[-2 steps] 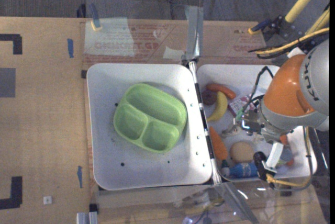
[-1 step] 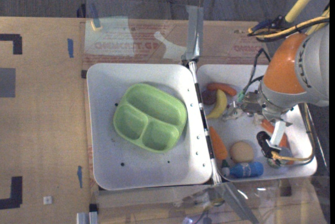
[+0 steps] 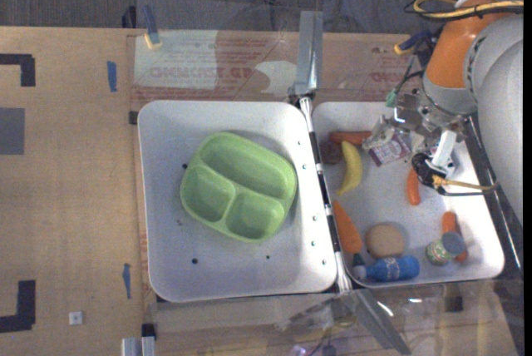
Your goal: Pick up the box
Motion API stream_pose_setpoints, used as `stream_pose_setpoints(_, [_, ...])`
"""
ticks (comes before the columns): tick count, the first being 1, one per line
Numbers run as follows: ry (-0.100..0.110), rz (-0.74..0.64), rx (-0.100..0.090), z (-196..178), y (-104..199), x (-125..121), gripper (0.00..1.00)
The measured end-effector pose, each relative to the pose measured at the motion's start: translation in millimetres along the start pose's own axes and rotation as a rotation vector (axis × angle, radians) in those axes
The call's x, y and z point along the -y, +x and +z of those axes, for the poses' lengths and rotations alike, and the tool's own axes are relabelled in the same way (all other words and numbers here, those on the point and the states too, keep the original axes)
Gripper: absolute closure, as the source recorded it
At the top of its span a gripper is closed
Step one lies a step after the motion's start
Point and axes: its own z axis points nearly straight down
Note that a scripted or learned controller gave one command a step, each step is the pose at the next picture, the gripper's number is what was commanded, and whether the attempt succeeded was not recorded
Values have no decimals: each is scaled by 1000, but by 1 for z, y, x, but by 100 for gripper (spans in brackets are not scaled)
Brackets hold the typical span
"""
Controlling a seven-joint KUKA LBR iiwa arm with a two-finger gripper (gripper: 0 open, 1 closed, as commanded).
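The box (image 3: pixel 389 151) is small, purple and white, and lies tilted in the upper middle of the right bin (image 3: pixel 486 263). My gripper (image 3: pixel 413 138) hangs over that bin's upper part, directly above and just right of the box, and its metal body overlaps the box's upper right corner. From this slant I cannot tell whether the gripper touches the box or whether the box is off the bin floor.
A banana (image 3: pixel 352 166) and a brown item (image 3: pixel 332 150) lie left of the box. Carrots (image 3: pixel 347 228), (image 3: pixel 413 187), a tan round thing (image 3: pixel 386 239), a blue bottle (image 3: pixel 391 269) and a small can (image 3: pixel 444 248) fill the lower right bin. A green divided plate (image 3: pixel 238 187) sits in the left bin (image 3: pixel 166 263).
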Motion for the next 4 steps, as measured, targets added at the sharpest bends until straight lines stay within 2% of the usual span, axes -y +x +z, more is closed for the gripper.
stream_pose_setpoints(1, [6, -2, 6, -8, 2, 2, 100])
stream_pose_setpoints(2, [-59, 18, 12, -120, 34, 8, 100])
stream_pose_setpoints(3, [-59, 93, 10, -285, -14, 5, 100])
stream_pose_setpoints(4, [-59, 92, 10, -285, -13, 5, 0])
